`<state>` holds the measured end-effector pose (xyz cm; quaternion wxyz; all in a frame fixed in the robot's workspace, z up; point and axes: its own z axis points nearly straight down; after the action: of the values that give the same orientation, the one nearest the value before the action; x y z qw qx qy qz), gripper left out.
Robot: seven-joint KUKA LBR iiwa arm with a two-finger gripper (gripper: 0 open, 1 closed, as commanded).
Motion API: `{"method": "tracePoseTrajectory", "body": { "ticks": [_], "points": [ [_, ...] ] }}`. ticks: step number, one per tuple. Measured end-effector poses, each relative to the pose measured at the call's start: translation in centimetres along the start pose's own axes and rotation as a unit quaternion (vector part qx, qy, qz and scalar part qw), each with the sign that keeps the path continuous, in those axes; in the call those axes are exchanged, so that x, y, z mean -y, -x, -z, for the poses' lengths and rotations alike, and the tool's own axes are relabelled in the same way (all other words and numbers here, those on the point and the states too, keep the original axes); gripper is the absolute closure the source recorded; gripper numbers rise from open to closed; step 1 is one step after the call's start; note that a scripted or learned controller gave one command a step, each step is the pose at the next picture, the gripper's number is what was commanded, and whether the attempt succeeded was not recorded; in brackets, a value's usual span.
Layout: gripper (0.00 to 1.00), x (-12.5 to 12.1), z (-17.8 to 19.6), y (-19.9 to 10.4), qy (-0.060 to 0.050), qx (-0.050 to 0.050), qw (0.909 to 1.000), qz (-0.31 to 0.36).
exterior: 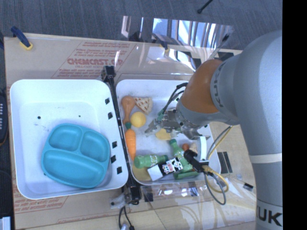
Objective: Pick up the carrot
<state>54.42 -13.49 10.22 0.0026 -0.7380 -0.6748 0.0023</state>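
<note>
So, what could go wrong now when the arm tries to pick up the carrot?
1. The carrot lies close against the right bin's left wall, so a finger might hit the wall.
2. A yellow lemon and a green bottle sit near its two ends; the gripper may catch one of them instead.

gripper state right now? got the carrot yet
gripper: cannot be told, hanging over the right bin; carrot lies apart by the left wall.
</note>
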Motion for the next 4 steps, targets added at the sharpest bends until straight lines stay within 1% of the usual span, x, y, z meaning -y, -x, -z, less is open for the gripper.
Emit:
{"method": "tracePoseTrajectory", "body": {
  "ticks": [1, 2, 3, 4],
  "points": [
    [0.00, 0.7, -1.0, -3.5, -0.001, 0.000, 0.9943, -0.107],
    [1.00, 0.8, -0.1, -3.5, -0.004, 0.000, 0.9946, -0.104],
    [1.00, 5.7, 8.9, -7.7, -0.001, 0.000, 0.9765, -0.215],
    [1.00, 7.2, 10.8, -15.4, -0.001, 0.001, 0.9688, -0.248]
  ]
}}
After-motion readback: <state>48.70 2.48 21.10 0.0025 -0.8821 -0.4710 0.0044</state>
